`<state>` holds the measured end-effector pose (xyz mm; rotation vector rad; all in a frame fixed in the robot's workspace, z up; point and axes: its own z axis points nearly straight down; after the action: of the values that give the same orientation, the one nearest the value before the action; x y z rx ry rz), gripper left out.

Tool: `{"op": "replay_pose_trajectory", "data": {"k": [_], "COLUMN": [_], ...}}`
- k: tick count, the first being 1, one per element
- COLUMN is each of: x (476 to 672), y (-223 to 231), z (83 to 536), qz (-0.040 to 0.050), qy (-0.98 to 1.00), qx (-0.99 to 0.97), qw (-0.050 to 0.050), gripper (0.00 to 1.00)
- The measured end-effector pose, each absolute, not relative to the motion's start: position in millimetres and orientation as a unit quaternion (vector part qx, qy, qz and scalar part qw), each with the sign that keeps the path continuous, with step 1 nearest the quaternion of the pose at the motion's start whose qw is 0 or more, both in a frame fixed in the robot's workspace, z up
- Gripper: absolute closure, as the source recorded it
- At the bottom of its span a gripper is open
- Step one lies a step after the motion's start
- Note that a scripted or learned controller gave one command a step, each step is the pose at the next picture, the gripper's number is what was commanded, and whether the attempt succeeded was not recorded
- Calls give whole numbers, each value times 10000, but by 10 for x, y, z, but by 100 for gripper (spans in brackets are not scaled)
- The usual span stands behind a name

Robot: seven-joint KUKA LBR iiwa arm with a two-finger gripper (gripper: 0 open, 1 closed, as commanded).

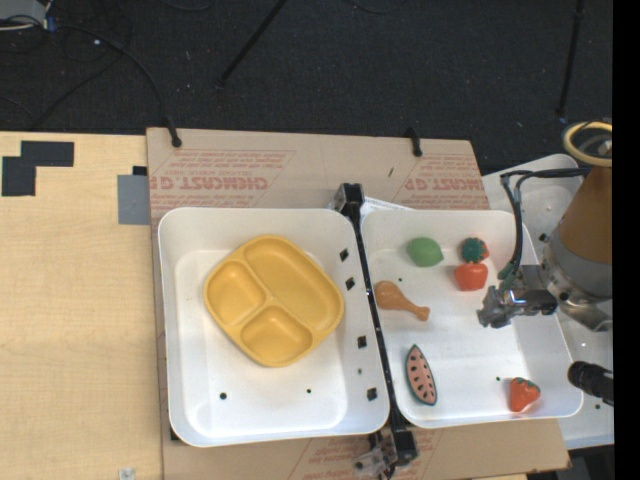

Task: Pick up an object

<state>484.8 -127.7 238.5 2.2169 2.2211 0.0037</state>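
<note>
Tomato (471, 276) is my pick: small, red, sitting in the right bin (455, 413) near its far right side, touching or just beside a red-and-green toy (474, 249) behind it. It looks like a light, hard plastic play-food piece, smooth and rounded, so I reckon it could squirt out of a pinch; best taken across its widest middle, coming straight down. My claw (497, 311) hangs just right of it, low over the bin floor, with nothing in it that I can see; whether the tips are apart or together I cannot tell from this angle. Farther out: a green lime (424, 252) to the left, a drumstick (400, 301) near the divider, a watermelon slice (421, 375) toward the front, a strawberry (523, 394) in the front right corner. Over in the left bin (190, 368), a yellow tray (273, 299).
</note>
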Motion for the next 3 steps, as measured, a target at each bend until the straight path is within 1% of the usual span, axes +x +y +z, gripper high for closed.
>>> {"op": "replay_pose_trajectory", "data": {"k": [1,2,3], "x": [4854,5036,5317], "y": [-1283,-774,-337], "z": [2701,2731,2578], "qz": [2,-1,-8], "qy": [7077,7088,7084], "qx": [7065,7054,7058], "qw": [4,-10,-11], "gripper": [100,100,100]}}
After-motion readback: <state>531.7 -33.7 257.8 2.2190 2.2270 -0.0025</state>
